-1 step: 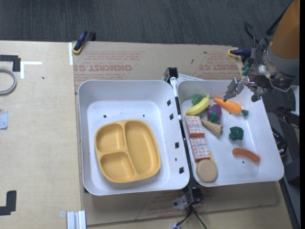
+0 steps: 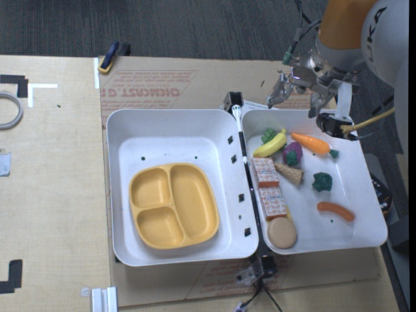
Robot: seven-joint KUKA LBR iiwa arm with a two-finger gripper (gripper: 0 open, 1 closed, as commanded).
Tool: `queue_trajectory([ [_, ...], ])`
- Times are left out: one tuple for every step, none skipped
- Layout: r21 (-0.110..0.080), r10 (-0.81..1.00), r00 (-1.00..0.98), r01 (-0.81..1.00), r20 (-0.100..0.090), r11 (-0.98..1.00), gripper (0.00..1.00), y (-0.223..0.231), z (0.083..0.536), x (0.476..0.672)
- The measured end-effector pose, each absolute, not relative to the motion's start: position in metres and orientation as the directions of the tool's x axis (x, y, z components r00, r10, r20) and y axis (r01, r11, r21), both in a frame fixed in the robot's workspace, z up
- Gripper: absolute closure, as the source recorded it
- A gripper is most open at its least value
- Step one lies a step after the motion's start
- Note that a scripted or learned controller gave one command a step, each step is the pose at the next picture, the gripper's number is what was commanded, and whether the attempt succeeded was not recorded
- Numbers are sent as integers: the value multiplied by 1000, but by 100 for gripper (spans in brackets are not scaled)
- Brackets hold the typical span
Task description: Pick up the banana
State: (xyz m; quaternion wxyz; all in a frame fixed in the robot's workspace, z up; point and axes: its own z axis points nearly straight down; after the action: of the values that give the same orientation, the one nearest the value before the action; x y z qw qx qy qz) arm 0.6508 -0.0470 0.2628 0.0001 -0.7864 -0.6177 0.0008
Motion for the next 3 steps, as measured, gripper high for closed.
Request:
queue_trajectory([
  [-2,992,128,992,-1,-128,0,-52,198,626],
  [-1,1000,11,1000,-1,-11,0,-40,192,628],
  [1,976,-217,976,-2,217,0,-43,192,659],
])
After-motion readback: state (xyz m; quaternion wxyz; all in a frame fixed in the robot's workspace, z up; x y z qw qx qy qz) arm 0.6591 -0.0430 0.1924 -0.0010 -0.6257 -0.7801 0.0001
